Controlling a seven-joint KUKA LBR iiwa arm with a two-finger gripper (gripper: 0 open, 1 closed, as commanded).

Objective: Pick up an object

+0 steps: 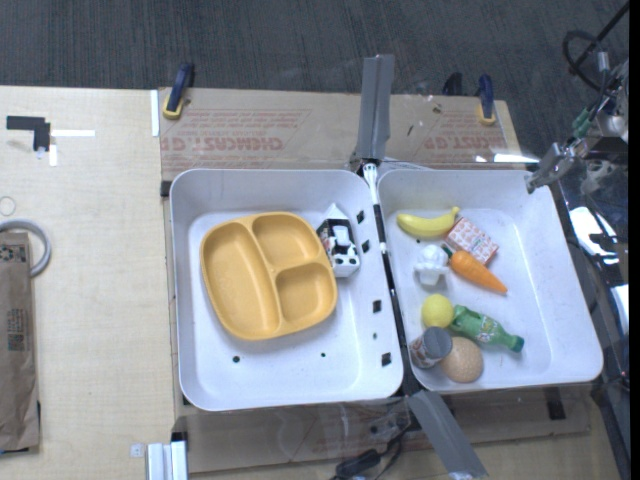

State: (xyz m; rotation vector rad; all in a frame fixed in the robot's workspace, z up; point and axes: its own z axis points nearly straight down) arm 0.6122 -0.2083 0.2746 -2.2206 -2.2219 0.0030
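Apparently the claw hangs over the far right corner of the right bin, clear of its contents. I cannot tell how wide it stands or whether it has anything. Closest to it lie the checked packet, banana and carrot, loosely spread, so each probably offers a free approach. Farther off, the lemon, green bottle and brown ball crowd together. Farthest away sits the yellow plate in the left bin.
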